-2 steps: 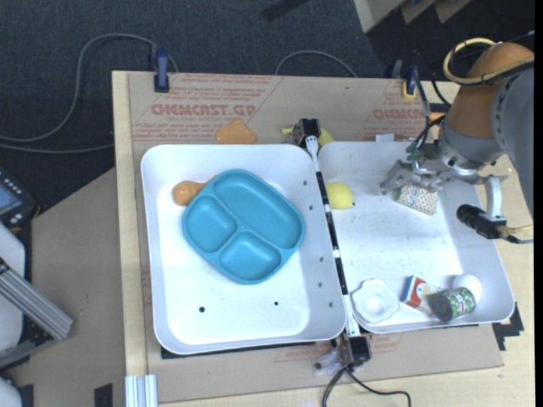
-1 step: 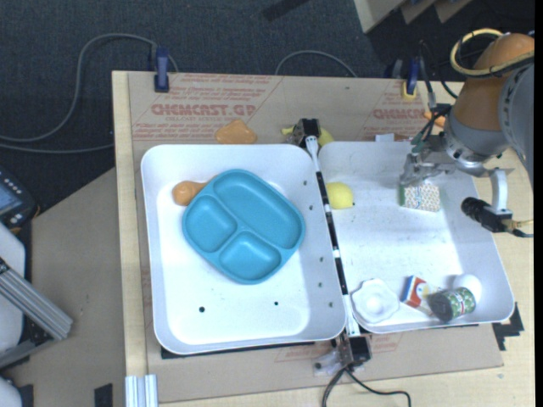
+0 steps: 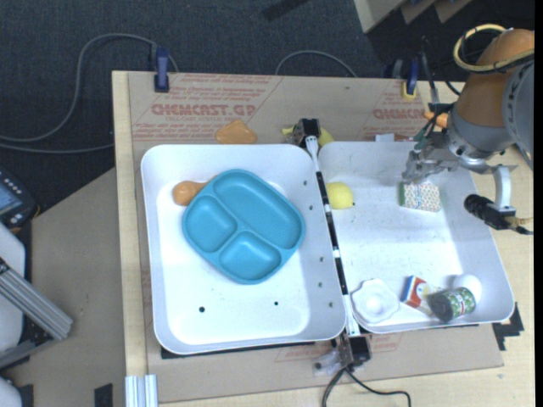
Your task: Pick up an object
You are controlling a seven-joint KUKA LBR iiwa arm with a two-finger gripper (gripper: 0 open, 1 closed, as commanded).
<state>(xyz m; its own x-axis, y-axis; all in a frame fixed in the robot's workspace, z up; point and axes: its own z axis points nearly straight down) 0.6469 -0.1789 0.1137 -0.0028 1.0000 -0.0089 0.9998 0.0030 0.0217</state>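
The gripper (image 3: 422,170) hangs directly over the patterned sponge block (image 3: 420,196) in the right bin (image 3: 496,261), apparently lining up a grab; whether its jaws stand open or closed, I cannot tell.

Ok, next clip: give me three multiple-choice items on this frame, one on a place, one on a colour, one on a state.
1. Where does the gripper hang?
A. above the left bin
B. above the right bin's far part, by the patterned block
C. off the bench

2. What colour is the divided tray?
A. blue
B. red
C. black

3. How does the yellow ball lie?
A. between the fingers
B. on the tray
C. loose in the right bin, near its left wall

Key: 1 B, it sits just above the patterned block; 2 A, the tray is plainly blue; 3 C, it rests apart from the gripper.
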